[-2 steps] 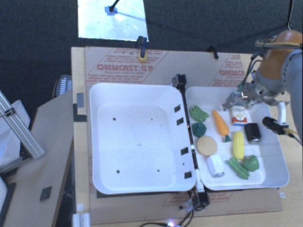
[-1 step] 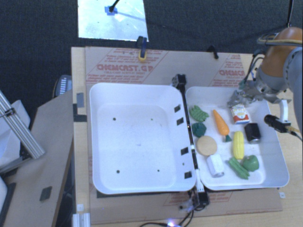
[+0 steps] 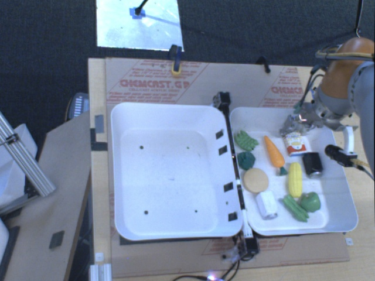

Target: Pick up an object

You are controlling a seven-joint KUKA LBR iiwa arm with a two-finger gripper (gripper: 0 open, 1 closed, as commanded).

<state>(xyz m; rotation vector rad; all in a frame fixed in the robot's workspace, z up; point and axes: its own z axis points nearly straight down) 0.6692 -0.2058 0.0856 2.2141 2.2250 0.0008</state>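
Adjoining white bins [image 3: 176, 113] on cardboard [image 3: 152, 82]

A single fixed camera looks down at a slant from above the worktop [image 3: 99, 157], far enough back to frame both white bins: the left bin [image 3: 126, 119] mid-frame, the right bin [image 3: 343, 212] lower right. The arm [image 3: 351, 81] enters upper right, perhaps partly cropped.

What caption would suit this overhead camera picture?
Grey arm's gripper hovers over right white bin of toy food, near small red-and-white carton and orange carrot.
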